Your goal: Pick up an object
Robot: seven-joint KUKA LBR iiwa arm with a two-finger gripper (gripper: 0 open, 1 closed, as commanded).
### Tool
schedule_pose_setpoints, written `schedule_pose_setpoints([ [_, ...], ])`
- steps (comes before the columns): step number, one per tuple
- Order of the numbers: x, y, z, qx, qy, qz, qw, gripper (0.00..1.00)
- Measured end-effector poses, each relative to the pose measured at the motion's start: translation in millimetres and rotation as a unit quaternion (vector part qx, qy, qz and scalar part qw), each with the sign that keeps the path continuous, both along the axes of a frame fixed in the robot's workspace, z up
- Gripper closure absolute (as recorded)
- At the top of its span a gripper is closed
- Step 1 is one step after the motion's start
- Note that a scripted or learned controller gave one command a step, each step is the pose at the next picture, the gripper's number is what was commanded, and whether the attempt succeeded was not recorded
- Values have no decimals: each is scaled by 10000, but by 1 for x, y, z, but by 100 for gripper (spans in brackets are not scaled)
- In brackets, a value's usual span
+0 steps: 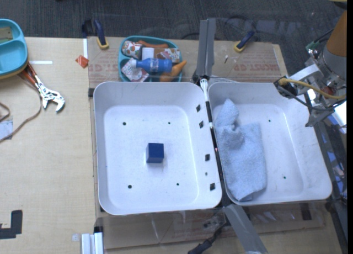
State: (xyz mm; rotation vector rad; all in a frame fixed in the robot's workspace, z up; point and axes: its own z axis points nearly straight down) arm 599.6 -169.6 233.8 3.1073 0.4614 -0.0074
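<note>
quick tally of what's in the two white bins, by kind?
Blue cube: 1, in the left bin
Light blue-grey cloth: 1, crumpled, in the right bin
Total: 2

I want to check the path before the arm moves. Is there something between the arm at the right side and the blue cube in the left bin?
Yes. The blue cube lies alone in the left bin. Coming from the right, the arm must pass over the right bin, the pale blue cloth heaped against its left wall, and the divider between the bins.
</note>
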Motion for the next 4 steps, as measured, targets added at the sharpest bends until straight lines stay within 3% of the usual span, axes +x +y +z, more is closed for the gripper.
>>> schedule_pose_setpoints([
  [1,-31,38,-142,8,-11,-218,9998,0],
  [2,-30,-10,-63,7,-7,821,9966,0],
  [3,-36,64,-36,6,-7,112,9999,0],
  [4,9,144,-43,1,-7,-414,9991,0],
])
